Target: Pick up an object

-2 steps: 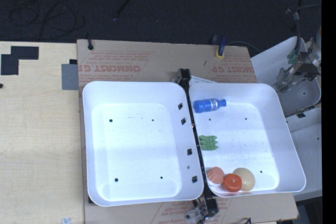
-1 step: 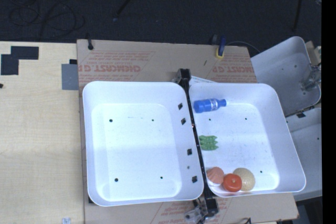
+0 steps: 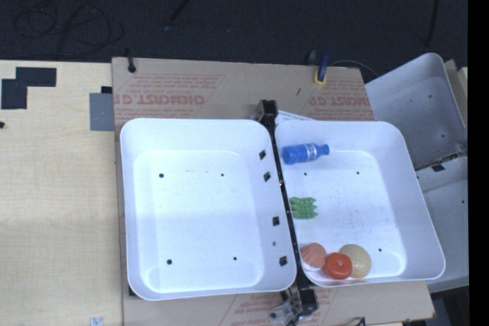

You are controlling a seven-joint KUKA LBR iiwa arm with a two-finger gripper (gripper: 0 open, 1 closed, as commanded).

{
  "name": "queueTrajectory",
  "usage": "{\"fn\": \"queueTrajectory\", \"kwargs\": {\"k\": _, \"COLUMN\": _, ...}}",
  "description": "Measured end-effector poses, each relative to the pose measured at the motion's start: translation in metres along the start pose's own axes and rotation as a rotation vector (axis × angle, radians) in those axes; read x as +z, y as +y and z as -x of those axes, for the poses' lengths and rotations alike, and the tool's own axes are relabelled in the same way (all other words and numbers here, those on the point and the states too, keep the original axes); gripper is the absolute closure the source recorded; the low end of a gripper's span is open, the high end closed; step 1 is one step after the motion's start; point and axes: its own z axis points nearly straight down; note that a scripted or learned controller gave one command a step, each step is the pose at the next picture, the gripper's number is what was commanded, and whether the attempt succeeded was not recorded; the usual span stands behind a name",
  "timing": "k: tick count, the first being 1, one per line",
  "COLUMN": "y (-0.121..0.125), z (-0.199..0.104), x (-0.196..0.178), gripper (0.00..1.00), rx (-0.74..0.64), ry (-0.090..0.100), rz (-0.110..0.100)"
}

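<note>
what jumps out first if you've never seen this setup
The blue bottle lying on its side at the far edge of the right bin catches the eye first. Next, a red round piece at that bin's near edge, between a pink one and a tan one.

Small dark metal clamp (image 3: 294, 309) at bins' near junction: cut by bottom edge. Red round object (image 3: 338, 266) partly covers pink (image 3: 312, 253) and beige (image 3: 357, 259) neighbours.

Upside-down red "DIEMCRAFT"-like print, partly legible, on cardboard sheet (image 3: 229, 88)

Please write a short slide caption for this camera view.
Right bin holds blue bottle, green item, three round items.
</note>
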Motion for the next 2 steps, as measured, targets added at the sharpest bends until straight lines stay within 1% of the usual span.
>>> {"fn": "queueTrajectory", "kwargs": {"k": 1, "y": -0.025, "z": -0.001, "x": 0.007, "gripper": 1.0, "rx": -0.001, "ry": 0.001, "rz": -0.003}}
{"fn": "queueTrajectory", "kwargs": {"k": 2, "y": -0.026, "z": -0.001, "x": 0.109, "gripper": 1.0, "rx": -0.001, "ry": 0.005, "rz": -0.012}}
